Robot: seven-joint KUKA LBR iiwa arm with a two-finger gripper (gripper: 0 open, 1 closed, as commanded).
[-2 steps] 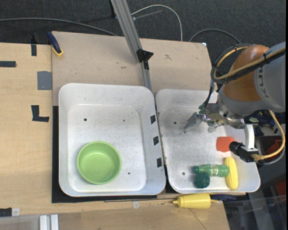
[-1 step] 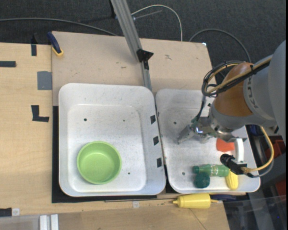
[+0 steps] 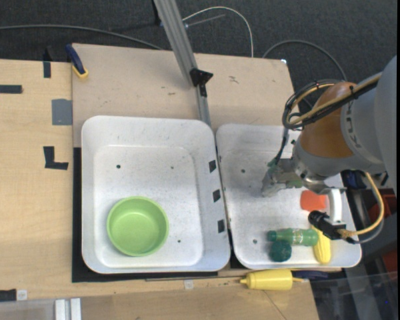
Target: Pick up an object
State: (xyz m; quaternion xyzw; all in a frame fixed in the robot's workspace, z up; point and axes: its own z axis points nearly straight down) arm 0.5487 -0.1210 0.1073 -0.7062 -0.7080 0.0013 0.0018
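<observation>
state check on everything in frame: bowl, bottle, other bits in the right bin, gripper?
Green bowl: upright, mouth up, in left bin.
Green bottle: on its side, in right bin.
Yellow piece: lying at the bottle's end.
Dark green piece: lying against the bottle.
Orange piece: partly hidden under the arm.
Gripper: low over bare right-bin floor, nothing seen in it.

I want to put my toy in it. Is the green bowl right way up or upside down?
Right way up. The green bowl shows its hollow inside and rim, and it sits in the left bin.
</observation>
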